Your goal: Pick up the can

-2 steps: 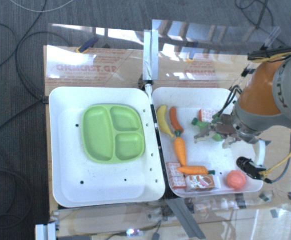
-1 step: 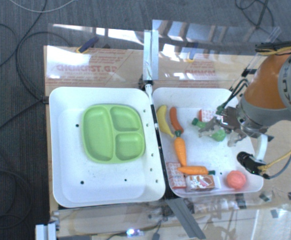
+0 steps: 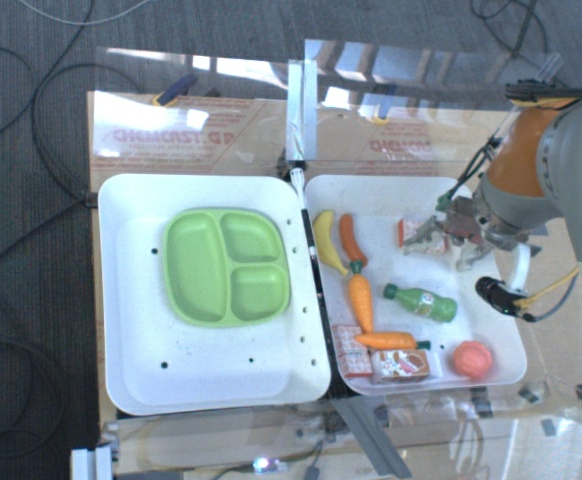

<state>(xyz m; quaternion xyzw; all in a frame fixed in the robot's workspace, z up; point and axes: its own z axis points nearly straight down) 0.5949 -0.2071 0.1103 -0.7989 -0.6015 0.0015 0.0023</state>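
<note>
The can (image 3: 412, 234), red and white, lies on its side in the upper middle of the right bin (image 3: 511, 368). My gripper (image 3: 447, 247) hangs low over the bin just right of the can, reaching in from the right below the orange wrist band. It is open, with one fingertip (image 3: 428, 238) right against the can's right end and the other (image 3: 466, 259) farther right. Nothing sits between the fingers.
The right bin also holds a banana (image 3: 326, 241), a sausage (image 3: 351, 239), two carrots (image 3: 360, 302) (image 3: 385, 340), a green bottle (image 3: 423, 303), a red-and-white box (image 3: 403, 365) and a red ball (image 3: 472, 359). A green divided plate (image 3: 226, 267) lies in the left bin (image 3: 131, 368).
</note>
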